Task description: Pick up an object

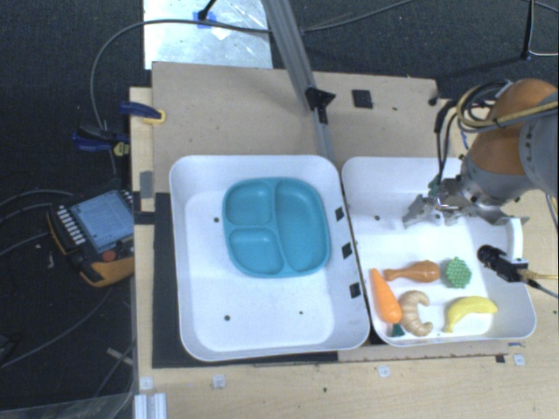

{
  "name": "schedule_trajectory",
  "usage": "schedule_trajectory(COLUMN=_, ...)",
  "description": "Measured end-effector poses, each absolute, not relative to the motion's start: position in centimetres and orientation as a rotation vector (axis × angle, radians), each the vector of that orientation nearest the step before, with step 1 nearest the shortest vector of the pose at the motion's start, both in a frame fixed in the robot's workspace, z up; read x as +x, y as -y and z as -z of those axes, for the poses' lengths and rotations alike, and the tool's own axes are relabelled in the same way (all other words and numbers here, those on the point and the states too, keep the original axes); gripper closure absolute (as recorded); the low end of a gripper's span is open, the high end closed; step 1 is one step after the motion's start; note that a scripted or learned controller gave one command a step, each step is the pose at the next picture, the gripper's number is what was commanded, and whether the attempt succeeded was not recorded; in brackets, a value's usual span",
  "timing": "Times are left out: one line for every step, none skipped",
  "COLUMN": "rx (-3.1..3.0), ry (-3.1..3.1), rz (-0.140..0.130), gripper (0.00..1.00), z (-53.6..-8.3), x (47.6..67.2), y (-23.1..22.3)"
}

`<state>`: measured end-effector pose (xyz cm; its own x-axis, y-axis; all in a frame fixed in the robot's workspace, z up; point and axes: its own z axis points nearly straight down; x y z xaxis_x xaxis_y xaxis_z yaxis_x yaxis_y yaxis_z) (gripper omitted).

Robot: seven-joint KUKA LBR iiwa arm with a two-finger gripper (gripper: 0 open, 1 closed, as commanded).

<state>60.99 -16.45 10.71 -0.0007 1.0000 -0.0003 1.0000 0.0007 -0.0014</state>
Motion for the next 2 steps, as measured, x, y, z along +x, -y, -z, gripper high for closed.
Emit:
schedule_trajectory(rx=-2.224, ry=2.223, rz=0.002, gripper=0.0, z=-8.5, x=61.1, y=16.5)
schedule_trajectory(rx=-2.227, ry=2.227, rz=0.008, gripper=1.0, z=-9.8, x=61.3, y=16.5)
